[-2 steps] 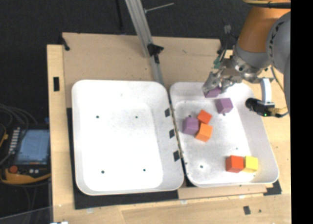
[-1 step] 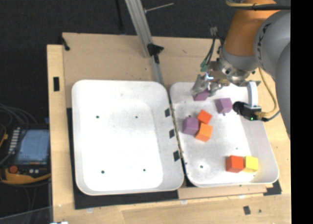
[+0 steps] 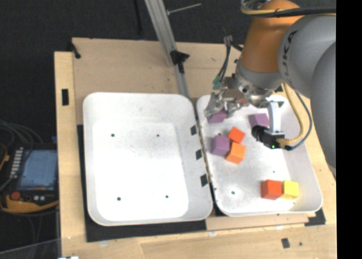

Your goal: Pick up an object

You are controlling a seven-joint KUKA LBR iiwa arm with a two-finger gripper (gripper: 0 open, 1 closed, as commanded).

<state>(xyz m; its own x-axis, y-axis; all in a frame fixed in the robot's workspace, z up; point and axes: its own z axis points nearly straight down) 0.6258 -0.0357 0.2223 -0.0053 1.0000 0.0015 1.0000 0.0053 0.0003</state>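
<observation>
The gripper [image 3: 218, 105] is seen low over the far left corner of the right bin [image 3: 300, 198], hung from the grey arm with its orange band. Whether it is apart or closed cannot be told from this view, since the metal of the wrist is bunched over it.

A small purple block [image 3: 216, 117] is found directly under the gripper, touching or all but touching its lower end; whether it is actually gripped cannot be told. The block is a pale violet cube, partly covered from above, and it lies close to the wall shared with the left bin [image 3: 102, 108].

Further blocks are spread over the same bin. A second purple cube [image 3: 220, 145] is set nearer the camera, with an orange block [image 3: 236, 135] touching its far right corner and another orange block [image 3: 236, 153] just beside it on the right (the three form a tight cluster). A third purple block [image 3: 260, 120] is seen to the right of the gripper, beside a black fitting on the cable. A red-orange cube [image 3: 272, 189] and a yellow cube [image 3: 291, 189] are placed side by side, touching, near the front right corner.

Both bins are carried by a pale wooden worktop [image 3: 65, 139].
</observation>
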